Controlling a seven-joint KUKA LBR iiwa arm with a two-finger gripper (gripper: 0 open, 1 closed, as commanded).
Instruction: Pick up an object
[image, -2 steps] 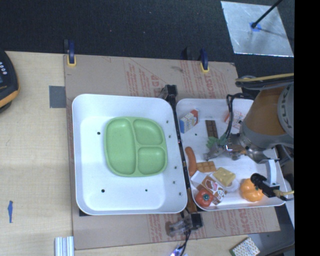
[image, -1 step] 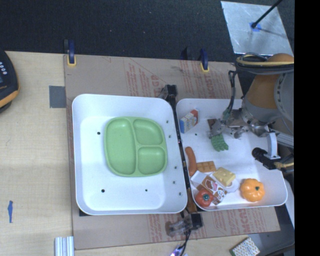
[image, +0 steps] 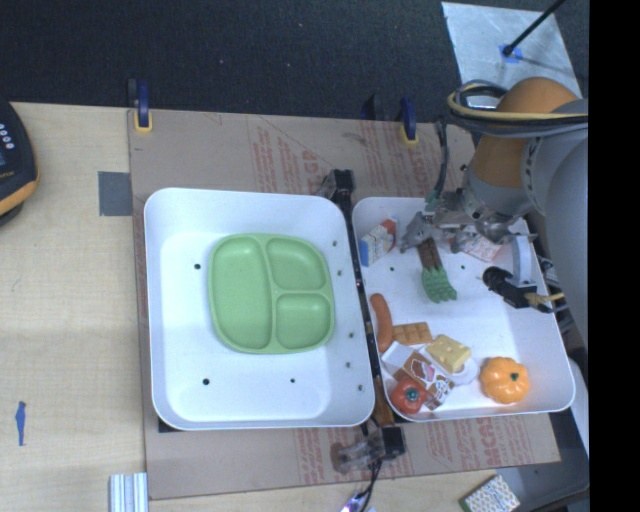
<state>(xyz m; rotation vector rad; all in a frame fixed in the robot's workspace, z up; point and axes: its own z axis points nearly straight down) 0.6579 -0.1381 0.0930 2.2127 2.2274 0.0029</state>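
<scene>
My gripper (image: 428, 228) hangs low over the far part of the right bin (image: 545, 345), reaching in from the right. Directly under it starts the brown handle of a brush with green bristles (image: 437, 282), which lies toward the bin's middle. The gripper sits right at the handle's far end, and I cannot make out whether they touch. A small white and red carton (image: 378, 241) lies just left of the gripper.
The near half of the right bin holds an orange sausage (image: 381, 320), a brown waffle piece (image: 411, 333), a yellow block (image: 449, 353), a printed packet (image: 414, 385) and an orange pumpkin (image: 504, 380). The left bin (image: 175, 300) holds a green divided plate (image: 270, 293).
</scene>
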